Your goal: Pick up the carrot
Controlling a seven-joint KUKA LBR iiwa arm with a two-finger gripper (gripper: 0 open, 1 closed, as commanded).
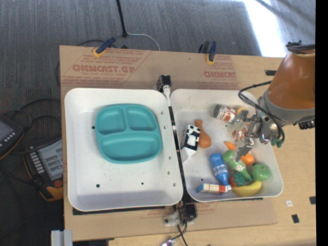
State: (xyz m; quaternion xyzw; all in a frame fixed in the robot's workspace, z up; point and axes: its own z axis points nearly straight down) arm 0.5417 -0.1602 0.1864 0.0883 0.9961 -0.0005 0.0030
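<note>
While the arm's orange band (294, 88) hangs over the bench's right side, the gripper (247, 140) sits low in the right bin (277, 188), above a cluster of toys; whether it is released or clenched cannot be told. Right bin contents: carrot (246, 158), a small orange piece just beneath the gripper, touching a green vegetable (261, 171); blue bottle (219, 168) to its left; yellow banana (248, 189) along the near wall; flat white-and-red packet (212, 188) beside the banana; black-and-white cow figure (191, 136) near the divider, with an orange pear-shaped toy (203, 136) touching it; small can (225, 113) lying on its side near the far wall. Left bin (77, 188): one teal divided plate (128, 132), three compartments, lying flat near the middle.
</note>
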